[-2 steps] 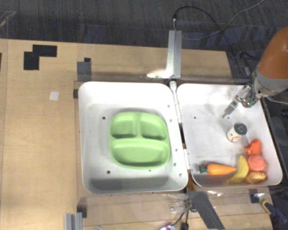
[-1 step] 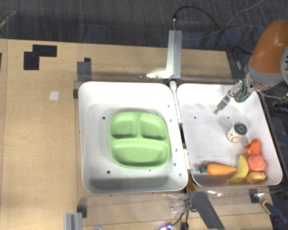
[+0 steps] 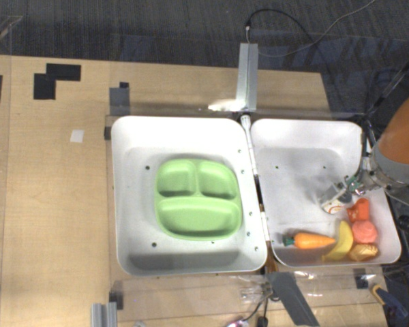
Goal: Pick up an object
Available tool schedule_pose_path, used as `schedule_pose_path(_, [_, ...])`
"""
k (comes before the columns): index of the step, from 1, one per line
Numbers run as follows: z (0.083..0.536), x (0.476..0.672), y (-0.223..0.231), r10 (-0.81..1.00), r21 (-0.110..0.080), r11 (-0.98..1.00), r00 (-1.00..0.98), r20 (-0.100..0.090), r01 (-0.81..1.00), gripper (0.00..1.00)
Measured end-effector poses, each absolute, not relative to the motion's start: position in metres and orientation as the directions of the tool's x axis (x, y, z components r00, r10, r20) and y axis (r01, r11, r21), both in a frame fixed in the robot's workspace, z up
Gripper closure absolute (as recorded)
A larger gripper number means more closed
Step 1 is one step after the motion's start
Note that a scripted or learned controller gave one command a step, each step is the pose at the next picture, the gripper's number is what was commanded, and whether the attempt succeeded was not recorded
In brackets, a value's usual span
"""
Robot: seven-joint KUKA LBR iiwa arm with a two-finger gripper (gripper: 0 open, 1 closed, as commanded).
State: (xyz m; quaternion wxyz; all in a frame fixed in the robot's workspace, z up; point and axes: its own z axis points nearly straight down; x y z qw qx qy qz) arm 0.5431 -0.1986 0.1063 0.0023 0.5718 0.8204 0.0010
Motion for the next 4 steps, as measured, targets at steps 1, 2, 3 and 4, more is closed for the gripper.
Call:
schedule_pose_path(1, [0.094,0.529,-0.204,1.000,0.020,-0.009,0.010,0.000,1.000,0.00])
schedule_pose_path(2, [0.106,0.531,-0.204,1.000,0.029,-0.005,0.005,-0.004,1.000,1.00])
schedule_pose_path(3, [0.197,0.571,-0.145,0.999,0.007,0.050,-0.050,-0.001,0.999,1.00])
schedule_pose_path(4, [0.180,0.625,-0.151,0.985,0.004,-0.170,0.170,0.000,0.985,1.00])
